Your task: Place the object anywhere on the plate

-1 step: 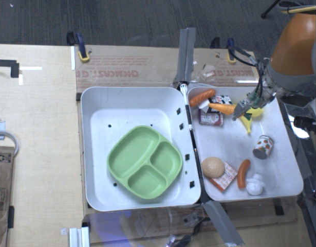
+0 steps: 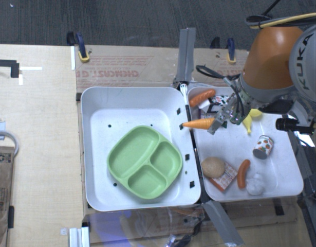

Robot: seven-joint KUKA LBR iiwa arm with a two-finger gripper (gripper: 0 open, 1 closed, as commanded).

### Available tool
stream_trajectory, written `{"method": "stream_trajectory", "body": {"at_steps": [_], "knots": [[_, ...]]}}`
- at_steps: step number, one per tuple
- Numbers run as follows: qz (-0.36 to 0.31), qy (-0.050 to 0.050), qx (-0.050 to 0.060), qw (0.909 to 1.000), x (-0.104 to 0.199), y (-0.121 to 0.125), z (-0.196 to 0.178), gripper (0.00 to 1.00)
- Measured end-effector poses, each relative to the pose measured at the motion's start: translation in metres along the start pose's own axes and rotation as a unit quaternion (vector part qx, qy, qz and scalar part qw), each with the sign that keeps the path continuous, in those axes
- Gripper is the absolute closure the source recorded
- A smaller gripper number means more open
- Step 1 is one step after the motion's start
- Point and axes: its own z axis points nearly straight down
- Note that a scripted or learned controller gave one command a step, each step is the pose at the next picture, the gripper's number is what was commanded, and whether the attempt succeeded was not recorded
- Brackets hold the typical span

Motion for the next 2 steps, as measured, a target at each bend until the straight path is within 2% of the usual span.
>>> {"method": "stream_trajectory", "body": {"at_steps": [1, 2], "knots": [[-0.056, 0.000, 0.000, 0.9984, 0.0960, 0.0269, -0.0002, 1.00], [-0.056, 0.000, 0.000, 0.9984, 0.0958, 0.0267, -0.0002, 0.00]]}}
